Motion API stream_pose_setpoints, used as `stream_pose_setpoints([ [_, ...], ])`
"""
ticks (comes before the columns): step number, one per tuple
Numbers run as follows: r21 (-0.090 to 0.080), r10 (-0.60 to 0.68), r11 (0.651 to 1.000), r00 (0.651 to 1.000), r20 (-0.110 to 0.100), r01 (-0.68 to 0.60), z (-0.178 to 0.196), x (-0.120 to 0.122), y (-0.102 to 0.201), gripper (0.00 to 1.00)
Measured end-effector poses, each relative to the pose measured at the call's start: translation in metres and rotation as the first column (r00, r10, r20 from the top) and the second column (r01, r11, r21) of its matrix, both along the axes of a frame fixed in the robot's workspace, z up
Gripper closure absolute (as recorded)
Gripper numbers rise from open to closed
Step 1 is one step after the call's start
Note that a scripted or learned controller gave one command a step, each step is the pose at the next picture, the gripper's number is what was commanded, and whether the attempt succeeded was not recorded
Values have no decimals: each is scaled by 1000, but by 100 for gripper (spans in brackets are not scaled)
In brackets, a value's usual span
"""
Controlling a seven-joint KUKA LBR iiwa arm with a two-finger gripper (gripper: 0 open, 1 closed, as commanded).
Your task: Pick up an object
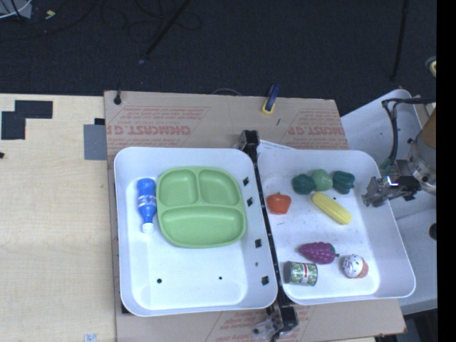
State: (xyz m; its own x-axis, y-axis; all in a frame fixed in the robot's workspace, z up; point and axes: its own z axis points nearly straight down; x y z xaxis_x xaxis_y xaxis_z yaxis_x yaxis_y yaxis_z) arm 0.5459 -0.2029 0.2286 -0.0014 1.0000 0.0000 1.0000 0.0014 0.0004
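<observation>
One camera hangs fixed above the table, well back, looking down at a slant on two shallow white plastic bins [322,295] lying side by side on a brown cardboard sheet [214,123], with dark floor beyond the far edge.

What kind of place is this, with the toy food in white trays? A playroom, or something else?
Probably a robot test lab, not a playroom. A gripper hangs at the edge of the right bin, which holds plastic food such as a corn cob. The bins sit on taped-down cardboard, with cables on the dark floor behind.
</observation>
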Motion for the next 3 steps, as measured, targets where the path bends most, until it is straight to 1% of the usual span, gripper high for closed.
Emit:
stream_pose_setpoints([
  [1, 2, 3, 1000, 1000, -1, -3, 9, 28, 49, 100],
  [2, 1, 2, 1000, 1000, -2, -2, -7, 54, 89, 100],
  [3, 2, 2, 1000, 1000, 0, -2, 9, 72, 125, 100],
])
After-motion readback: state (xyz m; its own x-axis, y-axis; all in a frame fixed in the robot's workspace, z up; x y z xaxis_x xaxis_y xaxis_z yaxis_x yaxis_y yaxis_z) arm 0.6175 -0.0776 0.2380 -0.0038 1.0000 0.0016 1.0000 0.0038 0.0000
